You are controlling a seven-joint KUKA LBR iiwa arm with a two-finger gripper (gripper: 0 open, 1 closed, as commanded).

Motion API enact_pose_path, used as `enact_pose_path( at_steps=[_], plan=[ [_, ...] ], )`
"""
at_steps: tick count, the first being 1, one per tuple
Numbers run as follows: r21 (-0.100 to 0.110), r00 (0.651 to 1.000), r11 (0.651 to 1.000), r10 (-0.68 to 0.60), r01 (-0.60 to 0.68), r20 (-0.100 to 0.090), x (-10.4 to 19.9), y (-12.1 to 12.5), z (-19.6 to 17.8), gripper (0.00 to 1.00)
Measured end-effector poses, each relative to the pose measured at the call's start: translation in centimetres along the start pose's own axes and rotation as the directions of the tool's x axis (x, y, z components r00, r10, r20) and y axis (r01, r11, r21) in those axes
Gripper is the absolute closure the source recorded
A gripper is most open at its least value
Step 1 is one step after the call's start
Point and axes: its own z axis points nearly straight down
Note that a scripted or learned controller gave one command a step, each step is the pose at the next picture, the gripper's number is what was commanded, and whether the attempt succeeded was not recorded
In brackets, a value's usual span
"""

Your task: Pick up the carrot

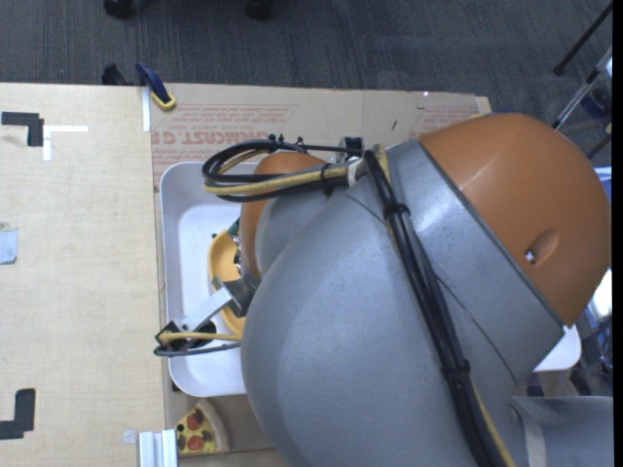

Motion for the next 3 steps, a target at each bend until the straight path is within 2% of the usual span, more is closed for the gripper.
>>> enact_pose_path(
  at_steps=[1,2,3],
  plan=[
    [-0.002,0.998,0.998,-0.067,0.067,-0.011,-0.7,-0.6,0.8,1.0],
    [-0.002,0.997,0.997,-0.071,0.071,-0.006,-0.7,-0.6,0.0,1.0],
    [0.005,0.951,0.951,0.31,-0.31,-0.006,-0.9,-0.7,-4.0,1.0]
  ],
)
